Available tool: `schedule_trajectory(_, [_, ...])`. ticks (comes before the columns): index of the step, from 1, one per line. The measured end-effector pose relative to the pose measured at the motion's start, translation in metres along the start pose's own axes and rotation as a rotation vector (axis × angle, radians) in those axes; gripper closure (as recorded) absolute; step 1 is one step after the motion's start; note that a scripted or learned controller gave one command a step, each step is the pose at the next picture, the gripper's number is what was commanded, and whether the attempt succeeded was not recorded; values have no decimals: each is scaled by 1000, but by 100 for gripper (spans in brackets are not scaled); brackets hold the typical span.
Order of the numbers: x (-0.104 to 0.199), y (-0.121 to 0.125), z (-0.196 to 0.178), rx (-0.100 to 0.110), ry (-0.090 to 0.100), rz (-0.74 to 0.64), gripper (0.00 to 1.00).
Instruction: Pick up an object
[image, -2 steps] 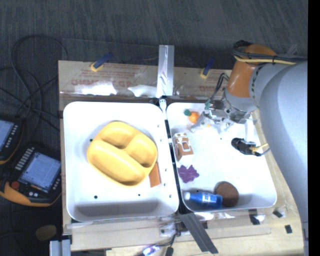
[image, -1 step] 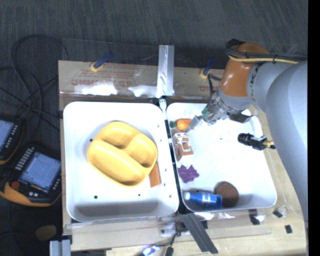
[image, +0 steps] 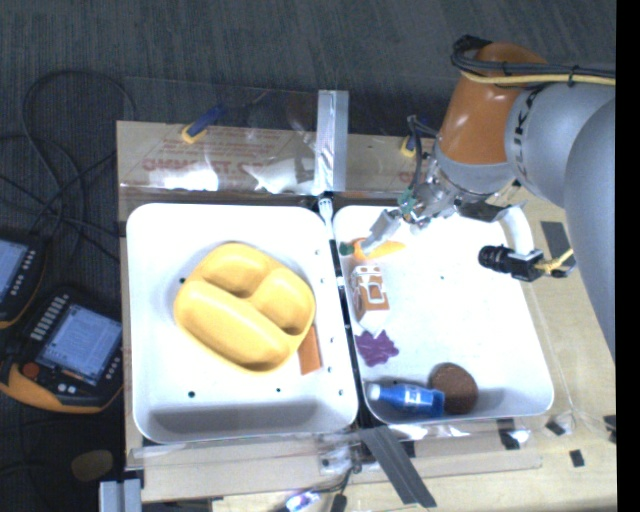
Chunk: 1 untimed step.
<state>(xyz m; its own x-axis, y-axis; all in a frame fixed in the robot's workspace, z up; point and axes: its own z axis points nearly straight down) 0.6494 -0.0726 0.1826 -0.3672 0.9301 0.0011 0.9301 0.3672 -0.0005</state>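
My gripper (image: 383, 234) reaches down into the far left corner of the right bin (image: 500, 330), beneath the orange wrist band. Its tip is right over a small orange piece (image: 390, 248) by the bin's left wall; whether they touch I cannot tell. Just below lies a small orange-and-white box (image: 370, 287). Further toward the front are a purple shape (image: 377, 347), a blue bottle (image: 410, 398) lying on its side and a brown ball (image: 455, 381) beside it.
The left bin (image: 160, 390) holds a large yellow lumpy object (image: 245, 305) with an orange strip (image: 310, 352) at its right edge. A black fitting (image: 508, 258) sticks out over the right bin's far right side. Crumpled plastic lies behind the bins.
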Motion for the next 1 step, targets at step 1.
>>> schedule_trajectory(1, [-51, 0, 72, 1, -2, -283, 0])
